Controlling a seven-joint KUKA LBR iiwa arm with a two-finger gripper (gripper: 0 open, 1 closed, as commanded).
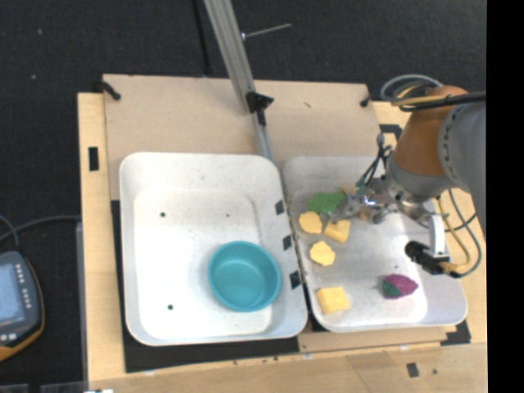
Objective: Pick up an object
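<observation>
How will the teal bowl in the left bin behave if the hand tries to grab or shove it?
The teal bowl looks rigid and thin-walled, so probably light. Its round, smooth rim offers only a narrow edge to pinch, so it may slip. It sits upright and low on the left bin floor, so a push would likely slide it rather than tip it.

I see my grey arm [463, 142] with its orange band [419, 142], black cables looping beside the metallic wrist.
</observation>
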